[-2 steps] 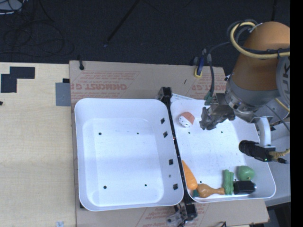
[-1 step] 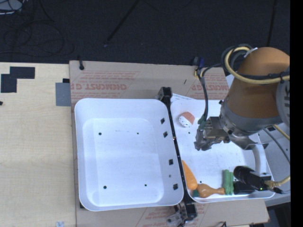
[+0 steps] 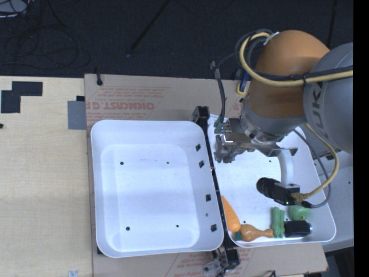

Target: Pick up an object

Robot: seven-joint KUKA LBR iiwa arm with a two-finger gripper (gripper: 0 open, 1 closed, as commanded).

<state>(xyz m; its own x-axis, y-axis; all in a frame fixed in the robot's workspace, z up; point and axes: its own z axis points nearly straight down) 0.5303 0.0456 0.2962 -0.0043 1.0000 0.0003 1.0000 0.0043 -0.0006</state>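
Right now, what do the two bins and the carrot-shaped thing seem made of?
Left bin and right bin: likely thin moulded plastic, smooth white with rounded rims. Orange carrot-shaped thing: probably plastic or rubber, uniform colour with a slight sheen; too small to be sure.

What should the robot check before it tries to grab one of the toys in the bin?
1. Toys to pick lie in the right bin: ok. An orange carrot-shaped toy, a green piece and a black object sit along its near edge.
2. Tool is over the right bin: ok, near its far left corner.
3. Tool is above a toy: not ok. The toys lie nearer the camera than the tool.
4. Tool is ready to grasp: cannot tell.
5. Toys stand apart enough to take one: cannot tell. They are crowded together.
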